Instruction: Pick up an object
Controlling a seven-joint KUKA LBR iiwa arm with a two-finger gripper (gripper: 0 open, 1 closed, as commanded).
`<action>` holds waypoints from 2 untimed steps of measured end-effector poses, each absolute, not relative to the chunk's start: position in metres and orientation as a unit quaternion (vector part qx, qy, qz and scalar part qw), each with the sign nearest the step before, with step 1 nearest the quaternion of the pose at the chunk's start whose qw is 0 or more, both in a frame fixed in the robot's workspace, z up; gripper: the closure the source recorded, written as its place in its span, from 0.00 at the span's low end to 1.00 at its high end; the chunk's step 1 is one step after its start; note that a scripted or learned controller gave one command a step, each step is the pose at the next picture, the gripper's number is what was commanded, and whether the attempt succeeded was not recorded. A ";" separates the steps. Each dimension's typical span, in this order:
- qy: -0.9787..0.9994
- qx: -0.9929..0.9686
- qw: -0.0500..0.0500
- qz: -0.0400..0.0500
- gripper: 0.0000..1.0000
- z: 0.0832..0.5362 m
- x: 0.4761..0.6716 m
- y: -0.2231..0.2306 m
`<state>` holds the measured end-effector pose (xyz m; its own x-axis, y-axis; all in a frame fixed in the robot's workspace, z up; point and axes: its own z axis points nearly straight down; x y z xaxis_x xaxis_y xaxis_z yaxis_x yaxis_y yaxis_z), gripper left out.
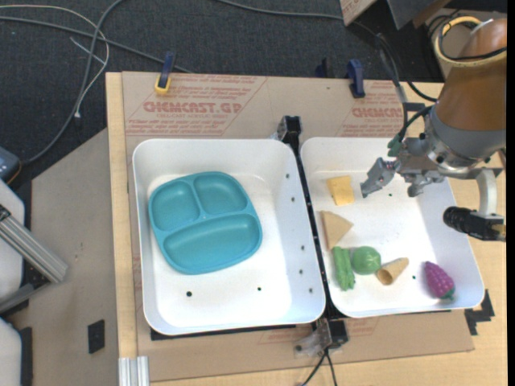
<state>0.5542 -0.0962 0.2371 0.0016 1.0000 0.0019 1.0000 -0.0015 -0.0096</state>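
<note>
We observe the end effector (397,181) poised over the right bin (459,244), toward its far edge, fingers spread apart and clamped on nothing. Candidate objects lie in that bin: a yellow cheese block (341,190) just beside the fingers, a tan wedge (335,227), green vegetables (355,263), an ice-cream cone (392,271), purple grapes (438,280). The left bin (209,312) carries a teal divided plate (206,220).

cardboard sheet (201,107) | red print "CICHCAST GP", uncertain | repeated at right, partly hidden
</note>
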 end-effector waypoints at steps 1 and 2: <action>-0.707 -0.707 0.001 0.000 0.00 0.241 0.556 -0.096; -0.707 -0.707 0.003 0.002 0.00 0.183 0.564 -0.098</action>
<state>0.5636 -0.0985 0.1833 0.0004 1.0000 0.0019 1.0000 -0.0003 -0.0078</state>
